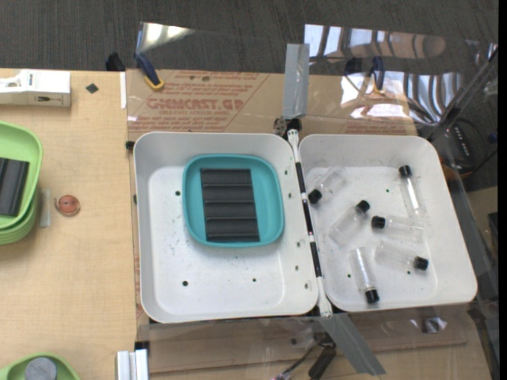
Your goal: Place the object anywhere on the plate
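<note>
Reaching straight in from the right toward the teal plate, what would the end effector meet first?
Probably the right bin and its capped vials, before the plate; height is unclear.

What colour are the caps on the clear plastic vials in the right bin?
Black, on every clear plastic vial visible in the right white bin, seen in the camera view.
</note>
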Motion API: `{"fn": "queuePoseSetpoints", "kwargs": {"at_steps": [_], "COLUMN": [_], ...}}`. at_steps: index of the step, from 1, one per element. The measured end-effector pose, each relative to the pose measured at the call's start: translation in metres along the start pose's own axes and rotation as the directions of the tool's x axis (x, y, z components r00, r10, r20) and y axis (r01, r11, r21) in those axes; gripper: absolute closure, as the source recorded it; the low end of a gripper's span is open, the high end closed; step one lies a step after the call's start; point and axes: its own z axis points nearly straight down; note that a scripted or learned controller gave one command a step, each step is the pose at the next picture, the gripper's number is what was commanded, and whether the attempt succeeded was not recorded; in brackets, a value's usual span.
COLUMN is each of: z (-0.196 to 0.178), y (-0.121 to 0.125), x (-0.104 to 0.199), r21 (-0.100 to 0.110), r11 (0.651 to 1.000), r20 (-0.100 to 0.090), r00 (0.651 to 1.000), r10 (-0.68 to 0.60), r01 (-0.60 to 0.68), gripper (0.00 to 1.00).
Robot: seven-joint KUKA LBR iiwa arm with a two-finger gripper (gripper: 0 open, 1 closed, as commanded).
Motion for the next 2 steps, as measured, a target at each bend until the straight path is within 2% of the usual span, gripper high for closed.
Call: {"fn": "queuePoseSetpoints", "kwargs": {"at_steps": [1, 2], "z": [-0.0002, -0.0002], "y": [0.0186, 0.0259], "x": [0.0183, 0.0186], "r21": [0.0, 0.0], "r11": [0.999, 0.992], "r20": [0.0, 0.0], "r00": [0.999, 0.992], "r10": [0.042, 0.127], "r01": [-0.042, -0.127], "gripper": [0.0, 0.0]}}
